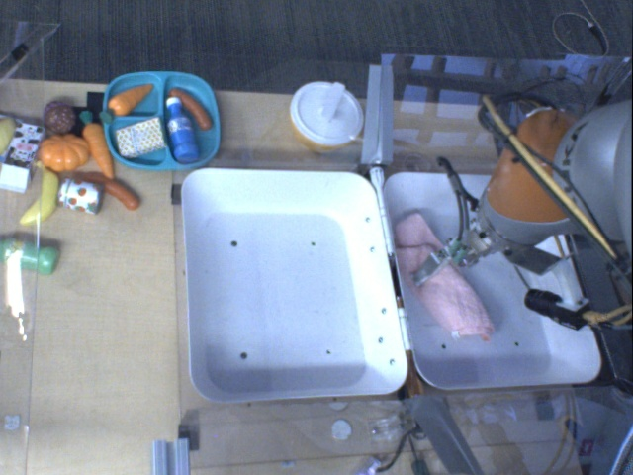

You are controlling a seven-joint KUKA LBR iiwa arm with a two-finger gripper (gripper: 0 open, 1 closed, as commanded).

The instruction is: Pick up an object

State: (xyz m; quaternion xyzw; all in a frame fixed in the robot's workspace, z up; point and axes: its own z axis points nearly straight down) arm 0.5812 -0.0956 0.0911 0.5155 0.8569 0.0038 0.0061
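Where the arm (pixel 554 181) comes in from the right, its big grey and orange body hides the far corner of the right bin (pixel 514 359). The gripper (pixel 435 262) is low in that bin, right over a soft pink thing (pixel 450 295) (maybe a cloth or a toy, it is too blurry to say). The pink thing lies at a slant near the bin's left wall. The fingers look a little spread and touch the pink thing's middle, but I cannot tell if they pinch it.

The left bin (pixel 287 285) sits just beside the right one. Behind it is a white cup with a lid (pixel 326 115). A blue plate (pixel 163 120) with toy food sits at the far left, near a small orange pumpkin (pixel 62 152) and a banana (pixel 42 198). A green thing (pixel 30 255) is half lost in glare.
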